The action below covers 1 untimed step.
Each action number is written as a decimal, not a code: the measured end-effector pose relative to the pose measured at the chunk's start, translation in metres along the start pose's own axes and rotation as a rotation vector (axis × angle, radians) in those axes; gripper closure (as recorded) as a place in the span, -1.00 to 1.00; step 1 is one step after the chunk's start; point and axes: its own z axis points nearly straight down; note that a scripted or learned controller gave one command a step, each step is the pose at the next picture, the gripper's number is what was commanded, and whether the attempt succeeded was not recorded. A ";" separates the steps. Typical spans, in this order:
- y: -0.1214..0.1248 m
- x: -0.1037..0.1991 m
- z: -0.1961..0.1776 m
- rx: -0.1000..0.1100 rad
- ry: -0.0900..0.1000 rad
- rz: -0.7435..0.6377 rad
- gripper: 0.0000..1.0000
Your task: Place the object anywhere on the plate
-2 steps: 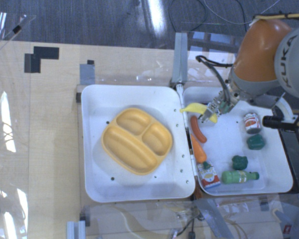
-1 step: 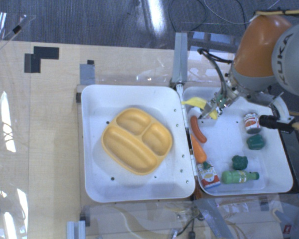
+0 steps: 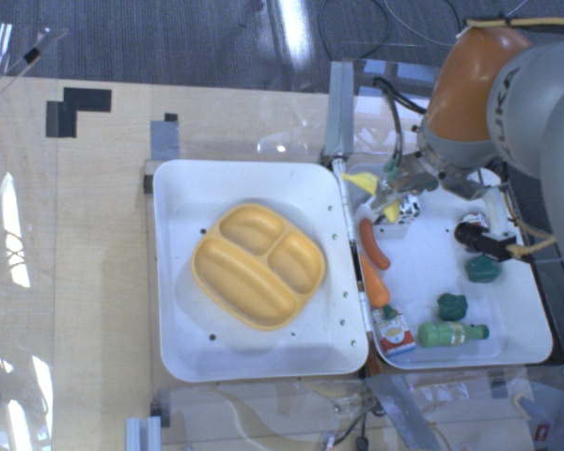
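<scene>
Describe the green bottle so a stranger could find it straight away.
Look at the right-hand white bin, the one the arm reaches over. Along its near edge lies the green bottle on its side, beside a small carton. It alone is long and green with a pale label; the other green items nearby are short lumps.

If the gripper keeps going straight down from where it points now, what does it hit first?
Probably the yellow item at the right bin's top-left corner, just under the gripper; depth is hard to judge from this angle.
</scene>
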 end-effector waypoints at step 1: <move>0.001 0.001 -0.008 0.001 -0.001 -0.009 1.00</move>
